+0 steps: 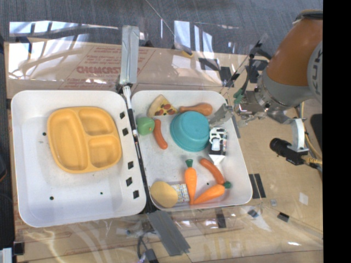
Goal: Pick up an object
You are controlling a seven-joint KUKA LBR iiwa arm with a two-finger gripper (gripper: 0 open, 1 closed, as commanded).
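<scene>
In the right bin [237,174], the objects are lying loose, none of them lifted. A teal bowl [190,131] is sitting upside down near the middle. At its 12 o'clock a chicken leg [196,109] is lying, and at 11 o'clock a pizza slice [160,108]. At 9 o'clock a sausage [159,134] is lying just beside a green apple [145,125]. At 3 o'clock a black-and-white pack [218,140] is touching the bowl. At 6 o'clock three carrots [190,181] are crowding together, with a potato [163,194] at 7 o'clock. The tool [226,114] is hanging over the bin's edge at the bowl's 2 o'clock, pinching nothing; whether it is spread, I cannot tell. The left bin [22,163] is carrying a yellow tray [83,138]. Both bins are resting on the surface [285,196].
</scene>
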